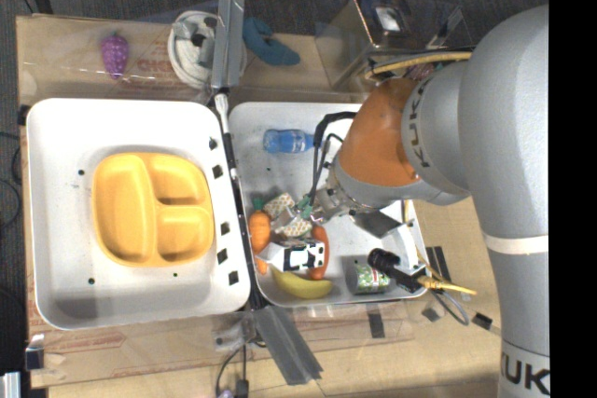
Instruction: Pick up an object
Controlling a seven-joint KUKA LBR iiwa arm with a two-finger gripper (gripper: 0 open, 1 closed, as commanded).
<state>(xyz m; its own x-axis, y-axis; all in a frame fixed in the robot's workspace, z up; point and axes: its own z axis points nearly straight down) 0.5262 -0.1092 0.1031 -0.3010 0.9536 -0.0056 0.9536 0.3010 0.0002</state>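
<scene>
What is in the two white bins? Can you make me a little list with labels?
left bin: yellow divided plate
right bin: blue bottle, carrot, banana, small green box
gripper: low over the middle of the right bin, near the carrot
holding anything: cannot tell
behind the bins: purple toy grapes on the bench

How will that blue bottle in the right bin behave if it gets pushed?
The blue bottle lies on its side, apart from the other things, so it would probably roll. It looks like smooth plastic, so it is likely light and somewhat slippery.
</scene>
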